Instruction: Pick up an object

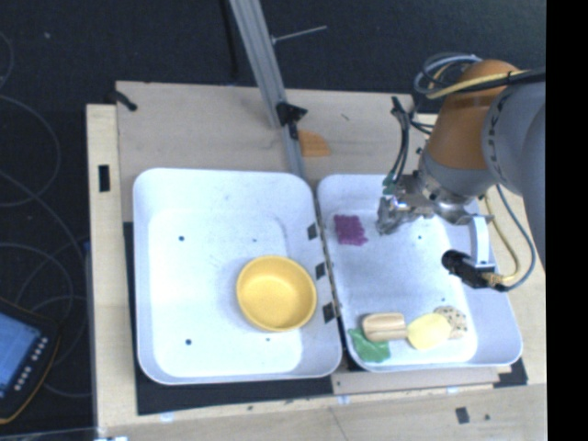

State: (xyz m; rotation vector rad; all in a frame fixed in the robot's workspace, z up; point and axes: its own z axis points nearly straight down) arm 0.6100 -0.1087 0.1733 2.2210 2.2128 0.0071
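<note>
Gripper (390,215) hovers over the right bin (496,338), just beside a purple block (349,229); whether it is open cannot be told, and nothing shows between its tips. A yellow bowl (276,292) sits in the left bin (175,246).

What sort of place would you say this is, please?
Probably a robotics lab test bench: an arm reaches over two white bins holding small props such as a yellow bowl, with loose cables on the dark floor.
</note>
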